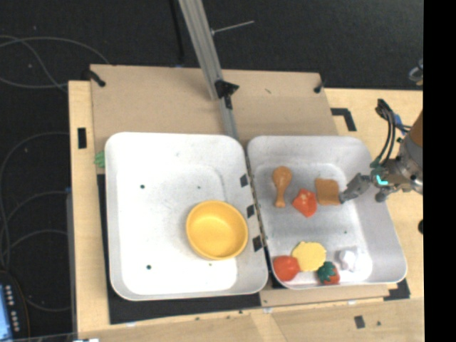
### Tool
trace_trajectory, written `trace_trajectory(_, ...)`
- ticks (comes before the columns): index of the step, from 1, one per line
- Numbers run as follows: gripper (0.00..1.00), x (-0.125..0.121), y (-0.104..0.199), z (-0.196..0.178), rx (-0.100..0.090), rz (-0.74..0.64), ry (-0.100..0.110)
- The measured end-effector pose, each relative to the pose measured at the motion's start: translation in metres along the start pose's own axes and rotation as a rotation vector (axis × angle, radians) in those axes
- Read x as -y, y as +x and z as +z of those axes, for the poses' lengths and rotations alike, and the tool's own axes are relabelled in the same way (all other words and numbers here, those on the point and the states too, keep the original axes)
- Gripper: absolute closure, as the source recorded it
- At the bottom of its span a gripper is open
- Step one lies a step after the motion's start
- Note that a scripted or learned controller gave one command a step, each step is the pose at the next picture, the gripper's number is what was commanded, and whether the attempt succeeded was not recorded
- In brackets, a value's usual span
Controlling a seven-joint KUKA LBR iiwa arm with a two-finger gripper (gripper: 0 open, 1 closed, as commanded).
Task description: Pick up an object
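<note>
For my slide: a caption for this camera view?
Gripper beside a brown block in the right bin; yellow bowl in the left bin.

Robotics laboratory test cell. A plywood bench [192,102] carries two shallow white bins [128,191] holding toy foods [305,202] and a yellow bowl [216,229]; an aluminium mast [203,41] rises behind, and loose cables [28,55] trail across the dark floor.

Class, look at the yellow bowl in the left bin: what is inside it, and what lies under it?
The yellow bowl stands upright and its inside shows bare yellow, with no object in it. It rests on the floor of the left bin; the patch of floor beneath the bowl is covered, so that cannot be checked.
</note>
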State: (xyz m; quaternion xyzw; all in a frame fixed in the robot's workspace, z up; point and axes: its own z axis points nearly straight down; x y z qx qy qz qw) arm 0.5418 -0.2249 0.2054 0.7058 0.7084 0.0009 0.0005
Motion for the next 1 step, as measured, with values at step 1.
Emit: trace_trajectory(1,0.0,-0.01,-0.003,0.0488,0.004,0.002,0.001)
